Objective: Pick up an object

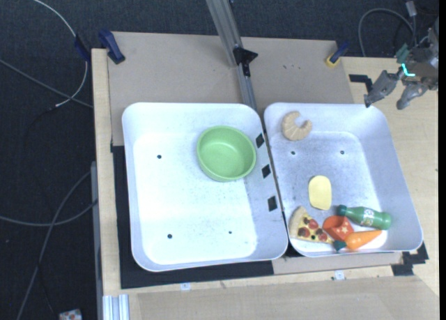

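My gripper (391,95) hangs at the far right, above the bench just outside the right bin's (376,130) back right corner. Its two fingers are spread apart with nothing between them. In the right bin lie a tan croissant (296,125) at the back left, a yellow oval piece (320,192) in the middle, and at the front a pizza slice (307,226), a red piece (337,227), a green bottle (364,216) and an orange carrot (362,240). A green bowl (225,153) sits in the left bin (174,200).
A slanted metal pole (224,19) comes down to the gap between the bins at the back. Blue and yellow clamps (111,47) hold the brown board at its back corners. Cables run over the dark floor at left and upper right.
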### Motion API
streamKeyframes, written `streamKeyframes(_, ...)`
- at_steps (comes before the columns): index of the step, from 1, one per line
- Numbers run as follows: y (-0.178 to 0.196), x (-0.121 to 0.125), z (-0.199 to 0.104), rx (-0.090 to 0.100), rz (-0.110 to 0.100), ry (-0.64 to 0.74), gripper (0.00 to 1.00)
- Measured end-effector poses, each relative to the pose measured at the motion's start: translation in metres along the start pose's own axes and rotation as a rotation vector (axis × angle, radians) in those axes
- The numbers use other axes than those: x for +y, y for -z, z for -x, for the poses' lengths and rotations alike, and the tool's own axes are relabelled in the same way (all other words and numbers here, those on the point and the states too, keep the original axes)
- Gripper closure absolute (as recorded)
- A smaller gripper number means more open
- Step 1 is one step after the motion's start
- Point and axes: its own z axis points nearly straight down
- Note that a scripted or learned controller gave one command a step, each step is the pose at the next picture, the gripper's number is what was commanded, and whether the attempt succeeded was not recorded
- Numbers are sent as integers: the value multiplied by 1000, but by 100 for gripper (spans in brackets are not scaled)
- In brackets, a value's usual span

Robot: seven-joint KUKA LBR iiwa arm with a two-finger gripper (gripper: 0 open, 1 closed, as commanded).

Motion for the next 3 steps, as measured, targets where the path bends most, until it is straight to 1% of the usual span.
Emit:
streamKeyframes(1, 3, 1, 0, -1, 5, 0, 0)
streamKeyframes(2, -50, -9, -3, -1, -1, 0, 0)
streamKeyframes(3, -94, -15, -6, 1, -2, 0, 0)
